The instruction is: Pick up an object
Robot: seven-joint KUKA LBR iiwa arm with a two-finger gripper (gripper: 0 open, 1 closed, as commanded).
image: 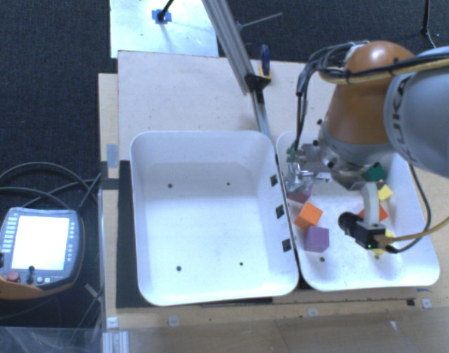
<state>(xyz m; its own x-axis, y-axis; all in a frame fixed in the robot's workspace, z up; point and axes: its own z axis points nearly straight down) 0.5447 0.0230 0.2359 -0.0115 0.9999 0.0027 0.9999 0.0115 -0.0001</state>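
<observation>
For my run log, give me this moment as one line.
arm: over right bin | gripper: low at bin's left wall, above mauve block | grasp: unconfirmed | nearby: orange cube, purple cube

Two shallow white plastic bins sit side by side: the left bin (210,219) and the right bin (372,271). In the right bin lie one orange cube (308,215), one purple cube (317,238), one small yellow block (385,193) and one small green block (373,173).

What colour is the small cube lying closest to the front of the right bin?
Purple. The small cube shows best in the camera view, just below an orange block.
</observation>
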